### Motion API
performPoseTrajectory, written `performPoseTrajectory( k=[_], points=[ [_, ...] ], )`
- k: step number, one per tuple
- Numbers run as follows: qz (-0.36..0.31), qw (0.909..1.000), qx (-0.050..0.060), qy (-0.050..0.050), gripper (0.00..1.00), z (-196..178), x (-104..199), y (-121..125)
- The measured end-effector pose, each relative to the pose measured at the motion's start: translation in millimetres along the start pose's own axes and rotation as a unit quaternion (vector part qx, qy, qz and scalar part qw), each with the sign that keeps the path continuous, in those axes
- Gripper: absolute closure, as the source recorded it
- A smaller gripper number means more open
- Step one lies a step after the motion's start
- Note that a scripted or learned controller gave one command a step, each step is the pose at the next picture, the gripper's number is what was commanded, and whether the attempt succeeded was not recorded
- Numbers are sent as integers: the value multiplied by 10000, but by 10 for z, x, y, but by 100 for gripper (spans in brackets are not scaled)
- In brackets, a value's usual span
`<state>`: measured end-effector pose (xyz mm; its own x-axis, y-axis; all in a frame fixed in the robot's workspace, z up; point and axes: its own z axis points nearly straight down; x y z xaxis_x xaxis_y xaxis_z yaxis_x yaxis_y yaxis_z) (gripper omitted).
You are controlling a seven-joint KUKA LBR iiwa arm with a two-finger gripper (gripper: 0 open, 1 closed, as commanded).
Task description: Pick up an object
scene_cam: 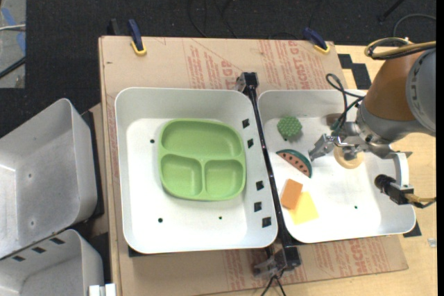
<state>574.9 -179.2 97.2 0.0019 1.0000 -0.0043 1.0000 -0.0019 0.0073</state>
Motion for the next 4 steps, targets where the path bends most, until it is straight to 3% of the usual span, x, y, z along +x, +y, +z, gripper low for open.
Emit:
performPoseTrajectory(
  k=[1, 3, 4],
  points=[
    [1, 10000, -21, -6, 100, -103, -1, 9],
    [-22, 10000, 3, 10, 100, -1131, 45, -32],
    [-49, 10000, 37, 36, 100, -1229, 616, -136]
  ],
)
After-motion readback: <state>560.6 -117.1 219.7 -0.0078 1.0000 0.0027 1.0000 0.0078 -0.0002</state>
